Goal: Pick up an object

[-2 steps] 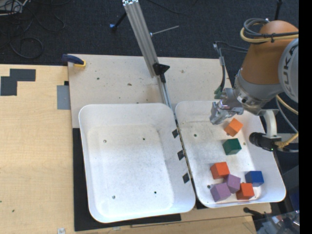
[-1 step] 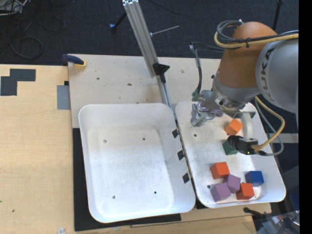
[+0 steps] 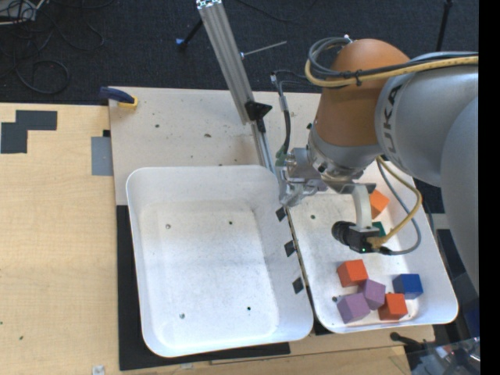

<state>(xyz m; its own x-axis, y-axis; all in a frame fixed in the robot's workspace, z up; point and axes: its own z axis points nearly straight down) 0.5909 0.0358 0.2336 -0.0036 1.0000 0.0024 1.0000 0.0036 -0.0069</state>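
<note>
See end effector [image 3: 295,180] low at the far-left corner of the right-hand bin [image 3: 322,244], just beside the seam with the left-hand bin [image 3: 203,256]. Can't tell whether released or clenched: too small and cluttered at that spot. Hangs from the grey arm [image 3: 437,108], orange band [image 3: 359,76] just above, reaching in from view right.

Find all pick candidates on the right-hand bin's floor, apart from the end effector. Spot orange block [image 3: 380,203] closest, partly hidden under the arm, by the bin's right side. Find the other five clustered at the near-right corner: red-orange cube [image 3: 352,272] at far-left, blue cube [image 3: 407,284] at right, purple cube [image 3: 374,292] between them and slightly nearer, second purple cube [image 3: 353,308] touching it on the near-left, second red-orange cube [image 3: 394,306] just beside the first purple one, close to the near rim.

See row of black clips [image 3: 289,248] along the seam between bins. Note dark specks on the left-hand bin's floor.

Further out: see slanted aluminium rail [image 3: 230,57] rising from the desk [image 3: 55,248] behind the seam, checker tag [image 3: 208,1] on its top end. Spot blue-and-yellow clamp [image 3: 117,96] at the pale board's far-left corner. See black and grey patches [image 3: 31,123] on the desk at view left, cables [image 3: 31,6] on dark floor behind.
</note>
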